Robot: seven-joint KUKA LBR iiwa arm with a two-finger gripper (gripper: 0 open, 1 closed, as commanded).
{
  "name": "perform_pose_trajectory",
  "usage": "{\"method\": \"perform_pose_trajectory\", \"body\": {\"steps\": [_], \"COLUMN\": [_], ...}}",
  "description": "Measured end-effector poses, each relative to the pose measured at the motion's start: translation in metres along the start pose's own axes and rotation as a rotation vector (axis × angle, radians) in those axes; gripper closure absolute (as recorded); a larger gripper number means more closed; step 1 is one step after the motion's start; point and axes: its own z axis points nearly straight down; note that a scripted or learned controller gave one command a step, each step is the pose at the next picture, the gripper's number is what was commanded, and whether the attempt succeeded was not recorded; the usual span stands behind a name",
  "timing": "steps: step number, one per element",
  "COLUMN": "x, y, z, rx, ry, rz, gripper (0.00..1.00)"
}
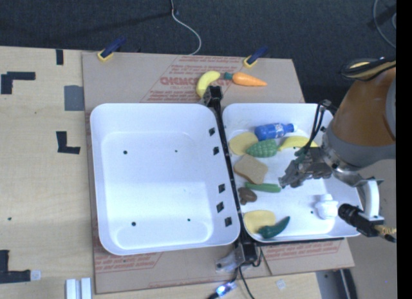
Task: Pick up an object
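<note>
Right white bin (309, 228): blue bottle (274, 130) on its side, label pale.

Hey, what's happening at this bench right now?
A grey robot arm with an orange band reaches in from the right, its gripper low over the right white bin, near a blue plastic bottle and a tan bread-like slice. Nothing shows between its fingers. The left white bin sits alongside.

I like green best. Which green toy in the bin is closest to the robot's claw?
The long thin green pod, lying just left of the gripper. The knobbly green one and dark green one sit farther away.
</note>
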Motion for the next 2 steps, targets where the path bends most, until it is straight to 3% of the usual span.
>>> {"method": "perform_pose_trajectory", "body": {"steps": [1,2], "x": [0.112,0.112], "y": [0.000,0.002], "z": [0.034,-0.044], "rx": [0.002,-0.008], "ry": [0.001,-0.004], "rz": [-0.003,0.007], "gripper": [1.00,1.00]}}
